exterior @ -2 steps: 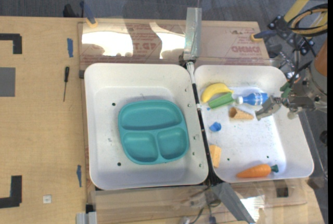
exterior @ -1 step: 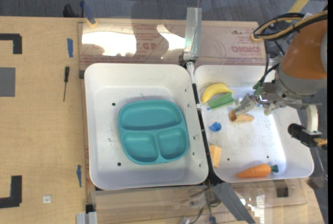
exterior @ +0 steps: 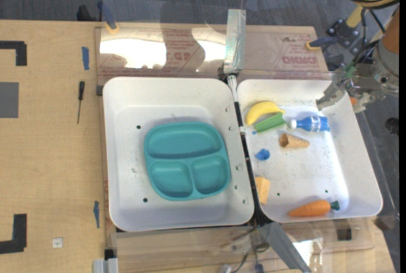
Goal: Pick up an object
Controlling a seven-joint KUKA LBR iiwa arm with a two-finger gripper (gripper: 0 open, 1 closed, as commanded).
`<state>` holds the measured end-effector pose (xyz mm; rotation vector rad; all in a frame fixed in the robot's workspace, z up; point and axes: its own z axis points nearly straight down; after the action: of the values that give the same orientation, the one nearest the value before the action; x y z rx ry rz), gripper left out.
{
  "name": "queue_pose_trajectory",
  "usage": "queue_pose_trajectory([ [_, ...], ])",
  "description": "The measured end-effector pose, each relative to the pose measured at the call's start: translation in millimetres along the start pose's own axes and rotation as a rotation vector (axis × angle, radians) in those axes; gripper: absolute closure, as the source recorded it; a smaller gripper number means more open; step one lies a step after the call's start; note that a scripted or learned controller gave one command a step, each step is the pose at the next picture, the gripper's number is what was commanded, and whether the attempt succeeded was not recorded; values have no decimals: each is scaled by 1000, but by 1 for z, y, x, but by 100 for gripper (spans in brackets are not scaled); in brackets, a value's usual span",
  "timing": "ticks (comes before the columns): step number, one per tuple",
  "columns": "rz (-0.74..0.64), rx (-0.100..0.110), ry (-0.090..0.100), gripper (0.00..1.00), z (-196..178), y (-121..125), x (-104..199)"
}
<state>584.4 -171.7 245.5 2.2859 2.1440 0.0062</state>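
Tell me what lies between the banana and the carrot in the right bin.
In the camera view, between banana and carrot: a green piece and a brown cone-shaped piece.

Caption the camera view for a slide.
Gripper poised over right bin of toy food; teal tray in left bin.

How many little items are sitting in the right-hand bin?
6: a banana and green piece at its top left, a blue bottle, a cone-like piece, a small blue bit, and a carrot at the front.

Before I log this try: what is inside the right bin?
In the right bin: a banana, green piece, blue bottle, cone, small blue piece, orange wedge, carrot. The gripper covers the far corner.
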Motion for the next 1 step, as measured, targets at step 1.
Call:
queue_pose_trajectory([
  [1, 104, 1, 2, 0, 157, 2, 37],
])
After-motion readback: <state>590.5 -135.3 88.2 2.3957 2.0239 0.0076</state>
